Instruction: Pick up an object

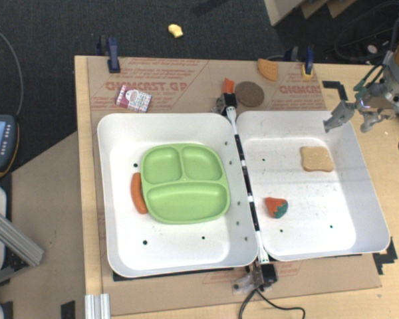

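The table (186, 78) is a brown board carrying two white bins side by side. The left bin (120, 231) holds a green divided plate (185, 183), and an orange carrot (138, 193) lies just beside the plate's left edge. The right bin (346, 224) holds a tan slice of bread (316, 159) near its upper right part, and a small strawberry (276, 207), red with a green end, lower down and nearer the middle divider; the two lie well apart. The arm (392, 85) comes in from the right at the top corner of the right bin, and its claw (349, 109) hangs over the bin's far right rim, above and to the right of the bread, touching nothing. One grey finger (337, 116) points down to the left; I cannot tell whether the claw is apart or together. On the board behind the bins lie a brown disc (250, 94), a tan wedge (268, 69), and a small printed packet (133, 98).
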Tool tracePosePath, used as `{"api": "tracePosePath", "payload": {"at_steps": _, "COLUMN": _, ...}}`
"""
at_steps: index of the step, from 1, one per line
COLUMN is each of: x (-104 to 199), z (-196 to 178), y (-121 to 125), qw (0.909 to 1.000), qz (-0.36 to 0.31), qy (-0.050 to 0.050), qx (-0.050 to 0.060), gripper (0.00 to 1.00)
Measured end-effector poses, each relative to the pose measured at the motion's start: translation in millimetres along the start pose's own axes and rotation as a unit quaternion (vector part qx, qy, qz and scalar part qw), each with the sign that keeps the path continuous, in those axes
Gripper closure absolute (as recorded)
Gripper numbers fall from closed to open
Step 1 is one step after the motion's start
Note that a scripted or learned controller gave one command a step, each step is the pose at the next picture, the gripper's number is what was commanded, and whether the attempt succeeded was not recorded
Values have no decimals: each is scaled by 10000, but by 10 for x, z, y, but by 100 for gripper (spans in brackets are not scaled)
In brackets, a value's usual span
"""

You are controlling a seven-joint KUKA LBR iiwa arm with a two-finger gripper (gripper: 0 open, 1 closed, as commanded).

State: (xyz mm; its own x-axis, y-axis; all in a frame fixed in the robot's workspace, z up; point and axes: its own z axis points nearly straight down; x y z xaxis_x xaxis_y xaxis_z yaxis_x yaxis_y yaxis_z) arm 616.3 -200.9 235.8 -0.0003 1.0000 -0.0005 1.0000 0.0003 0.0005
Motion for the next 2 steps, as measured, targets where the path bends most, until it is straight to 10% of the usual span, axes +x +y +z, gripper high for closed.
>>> {"api": "tracePosePath", "payload": {"at_steps": 2, "x": 139, "z": 1538, "y": 53, "qw": 10000, "qz": -13, "qy": -7, "qx": -12, "gripper": 0}}
